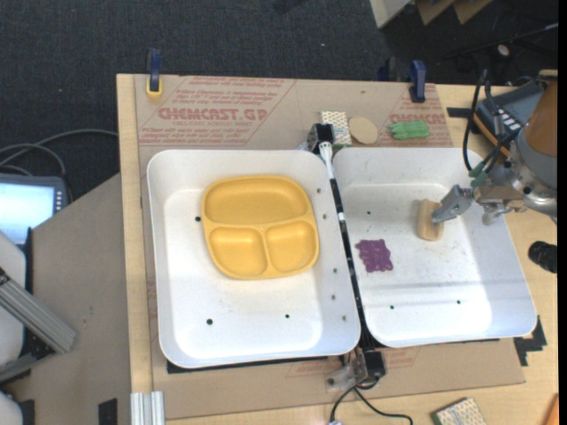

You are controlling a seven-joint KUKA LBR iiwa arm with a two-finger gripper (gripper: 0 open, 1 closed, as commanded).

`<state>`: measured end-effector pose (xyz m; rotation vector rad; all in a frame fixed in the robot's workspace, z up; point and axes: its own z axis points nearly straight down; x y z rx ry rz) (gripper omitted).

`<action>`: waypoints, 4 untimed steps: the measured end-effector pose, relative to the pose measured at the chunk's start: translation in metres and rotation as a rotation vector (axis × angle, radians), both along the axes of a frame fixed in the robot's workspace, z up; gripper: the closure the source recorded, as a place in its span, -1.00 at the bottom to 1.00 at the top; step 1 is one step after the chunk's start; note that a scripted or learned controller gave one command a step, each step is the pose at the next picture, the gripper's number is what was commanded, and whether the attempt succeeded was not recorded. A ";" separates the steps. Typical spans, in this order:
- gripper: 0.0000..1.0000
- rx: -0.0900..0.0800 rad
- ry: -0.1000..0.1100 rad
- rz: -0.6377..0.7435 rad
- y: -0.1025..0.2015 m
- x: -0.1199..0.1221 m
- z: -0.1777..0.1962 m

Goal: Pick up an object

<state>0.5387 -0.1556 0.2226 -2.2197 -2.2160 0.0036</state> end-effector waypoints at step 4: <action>-1.00 -0.003 -0.010 0.003 0.051 0.116 -0.138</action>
